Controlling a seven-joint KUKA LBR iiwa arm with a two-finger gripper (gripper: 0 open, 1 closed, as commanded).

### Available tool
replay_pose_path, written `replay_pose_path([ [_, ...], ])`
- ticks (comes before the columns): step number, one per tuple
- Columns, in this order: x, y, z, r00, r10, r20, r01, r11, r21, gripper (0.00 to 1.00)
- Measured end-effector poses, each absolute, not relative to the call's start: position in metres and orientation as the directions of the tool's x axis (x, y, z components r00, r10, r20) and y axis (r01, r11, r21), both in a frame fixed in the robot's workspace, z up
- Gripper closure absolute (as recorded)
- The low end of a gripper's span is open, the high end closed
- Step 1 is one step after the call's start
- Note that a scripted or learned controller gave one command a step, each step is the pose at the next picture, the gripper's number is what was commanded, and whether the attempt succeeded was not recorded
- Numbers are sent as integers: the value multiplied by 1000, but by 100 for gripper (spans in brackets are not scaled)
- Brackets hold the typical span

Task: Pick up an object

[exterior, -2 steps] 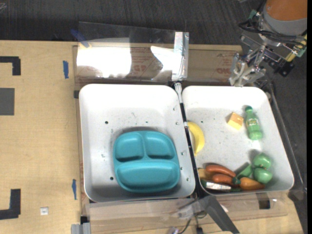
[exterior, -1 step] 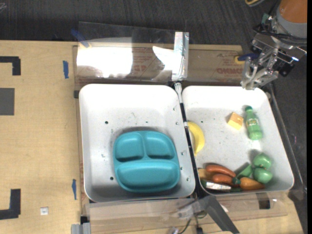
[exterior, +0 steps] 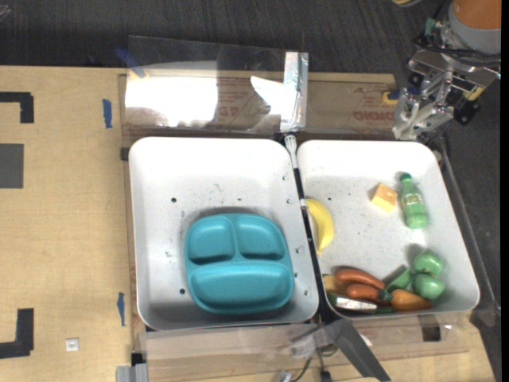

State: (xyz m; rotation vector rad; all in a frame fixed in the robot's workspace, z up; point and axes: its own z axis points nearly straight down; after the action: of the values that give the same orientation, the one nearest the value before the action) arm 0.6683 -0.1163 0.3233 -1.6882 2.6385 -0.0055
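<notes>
the two-finger metal gripper point(exterior: 415, 118) hangs at the far right corner, above and just outside the rim of the right shallow white bin point(exterior: 350, 153); whether it's clenched or released i cannot tell from this angle, and nothing is seen in its grasp

nearest to it in that bin lies the small green plastic bottle point(exterior: 412, 200), on its side, with a little yellow block point(exterior: 384, 197) just beside it. the bottle looks light, stiff and smooth, likely to roll, so a pinch across its body at mid-length seems safest. the block looks light with flat faces, an easy squeeze

further out, the yellow toy banana point(exterior: 320, 223) curves against the bin's left wall; light and rigid by the look of it, best taken across its narrow middle

along the near edge it's crowded: green toy peppers point(exterior: 427, 267), an orange carrot point(exterior: 409, 298) and red-brown toy pieces point(exterior: 358, 279) touching one another, awkward to single out

in the left white bin point(exterior: 159, 165) sits a teal plastic divided tray point(exterior: 237, 263), broad and flat, only its rim offers a hold
</notes>
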Motion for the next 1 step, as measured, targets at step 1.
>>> replay_pose_path([
  [1,668,-142,319,-357,-934,-5,-934,357,-8,100],
])
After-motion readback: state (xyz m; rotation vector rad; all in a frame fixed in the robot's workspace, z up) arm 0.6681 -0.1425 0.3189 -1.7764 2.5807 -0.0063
